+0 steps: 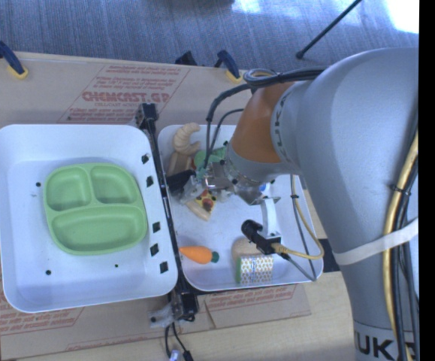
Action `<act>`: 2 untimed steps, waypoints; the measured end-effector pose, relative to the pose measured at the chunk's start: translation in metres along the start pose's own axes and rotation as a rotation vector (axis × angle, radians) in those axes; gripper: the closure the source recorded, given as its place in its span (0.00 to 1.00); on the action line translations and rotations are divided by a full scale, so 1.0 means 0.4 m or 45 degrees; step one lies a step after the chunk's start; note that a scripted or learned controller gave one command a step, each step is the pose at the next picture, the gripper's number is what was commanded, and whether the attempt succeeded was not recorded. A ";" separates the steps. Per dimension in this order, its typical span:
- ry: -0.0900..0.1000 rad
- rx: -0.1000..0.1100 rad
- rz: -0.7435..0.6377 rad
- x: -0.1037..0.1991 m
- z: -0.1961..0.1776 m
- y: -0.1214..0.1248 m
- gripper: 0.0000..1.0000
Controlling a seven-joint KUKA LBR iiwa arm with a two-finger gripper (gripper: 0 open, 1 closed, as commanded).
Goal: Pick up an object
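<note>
The grey arm reaches down into the right bin, its orange band above the wrist. My gripper is low among a cluster of toy food in the bin's upper left part. Right under and beside it lie a pale wedge with coloured spots, a brown piece and a green piece. A beige curved pastry rests at the bin's far corner. An orange carrot lies near the front wall. A tan block with a mesh-patterned side sits at the front right.
The left bin holds a green divided plate. A black clip strip runs along the wall between the bins. Cables hang from the arm over the right bin's right side. Cardboard covers the bench behind.
</note>
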State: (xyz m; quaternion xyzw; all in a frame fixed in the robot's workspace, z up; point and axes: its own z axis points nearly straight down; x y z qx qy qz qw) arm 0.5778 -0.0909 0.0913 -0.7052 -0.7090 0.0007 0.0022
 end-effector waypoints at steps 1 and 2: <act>0.001 0.002 -0.006 0.000 -0.026 0.001 1.00; -0.003 -0.005 -0.002 0.145 -0.502 -0.039 1.00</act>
